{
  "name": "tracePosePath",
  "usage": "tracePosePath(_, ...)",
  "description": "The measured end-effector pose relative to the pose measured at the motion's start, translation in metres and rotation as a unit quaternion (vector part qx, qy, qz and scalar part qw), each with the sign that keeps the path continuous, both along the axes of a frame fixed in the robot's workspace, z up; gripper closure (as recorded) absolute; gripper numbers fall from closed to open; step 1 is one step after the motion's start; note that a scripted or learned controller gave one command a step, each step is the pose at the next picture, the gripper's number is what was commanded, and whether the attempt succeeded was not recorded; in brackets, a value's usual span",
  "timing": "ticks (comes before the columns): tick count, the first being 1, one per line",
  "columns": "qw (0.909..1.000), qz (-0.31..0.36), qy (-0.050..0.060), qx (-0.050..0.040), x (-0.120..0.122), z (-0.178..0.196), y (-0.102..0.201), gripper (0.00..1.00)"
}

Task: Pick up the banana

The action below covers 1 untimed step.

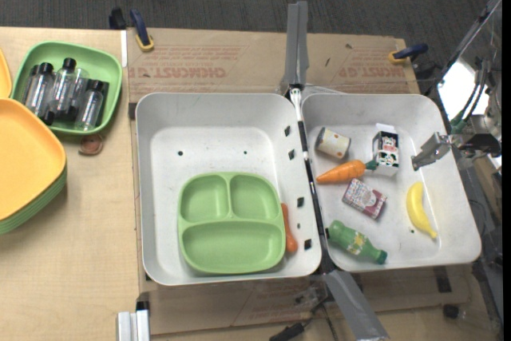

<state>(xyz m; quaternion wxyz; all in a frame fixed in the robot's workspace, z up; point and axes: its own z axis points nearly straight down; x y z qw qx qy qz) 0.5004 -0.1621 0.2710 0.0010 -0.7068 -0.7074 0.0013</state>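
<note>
Where the desk (72,267) carries its two white bins side by side, the left bin (160,124) holds a green divided plate (231,221) toward its near edge, with a small orange piece (289,234) wedged between the plate and the bin's right wall. Beside it, the right bin (351,101) holds the smaller things: a yellow banana (420,209) lies near the bin's right wall, toward the near right corner, with bare white floor around it and nothing lying on top of it. A green bottle (356,243) lies on its side along the near edge, well apart from the banana. An orange carrot (343,171) lies near the left wall, a pink packet (364,198) sits just beside it toward the middle, a small tan roll (332,143) rests toward the far left corner, and a small black-and-white carton (386,150) stands near the far middle. At the right wall of this bin, beyond the banana's far tip, the end effector (431,149) shows as a grey shape; whether it is apart or together cannot be told. On the desk's far left corner a green tray (67,89) holds several dark-capped bottles (64,92), and stacked orange plates (24,172) sit at the left edge
</note>
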Motion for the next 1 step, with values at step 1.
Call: tracePosePath(1, 1.0, -0.005, -0.001, 0.0006, -0.0235, -0.18, -0.026, 0.0)
